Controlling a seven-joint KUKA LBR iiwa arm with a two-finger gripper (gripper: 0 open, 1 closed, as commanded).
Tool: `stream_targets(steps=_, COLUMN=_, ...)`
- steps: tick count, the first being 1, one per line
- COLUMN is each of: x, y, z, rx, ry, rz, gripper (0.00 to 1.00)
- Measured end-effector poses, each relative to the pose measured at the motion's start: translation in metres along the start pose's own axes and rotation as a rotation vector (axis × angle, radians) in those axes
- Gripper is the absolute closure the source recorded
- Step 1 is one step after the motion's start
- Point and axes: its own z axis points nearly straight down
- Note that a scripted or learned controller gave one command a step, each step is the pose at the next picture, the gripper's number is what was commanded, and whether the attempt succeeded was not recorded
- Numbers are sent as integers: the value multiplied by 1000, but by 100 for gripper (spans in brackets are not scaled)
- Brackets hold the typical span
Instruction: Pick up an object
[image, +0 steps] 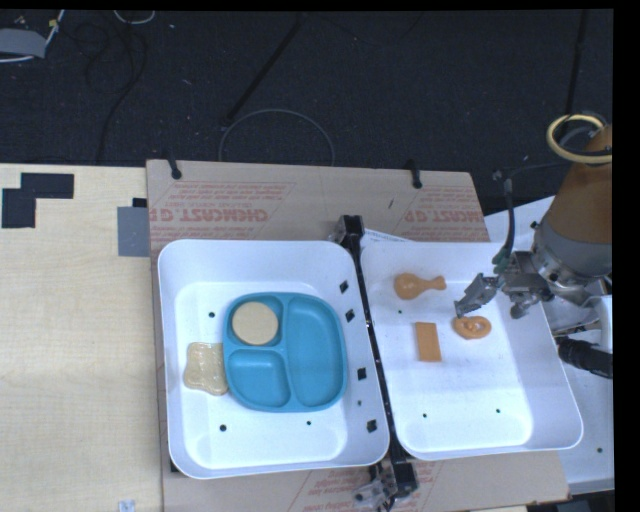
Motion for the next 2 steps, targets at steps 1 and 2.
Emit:
stream_targets(steps=1, x=0, y=2, z=-8, rx=-12, ry=-2, rz=-2, gripper=0)
stream_targets(steps=2, x=0, y=-2, z=56, rx=-7, ry=-1, rz=-2, gripper=0)
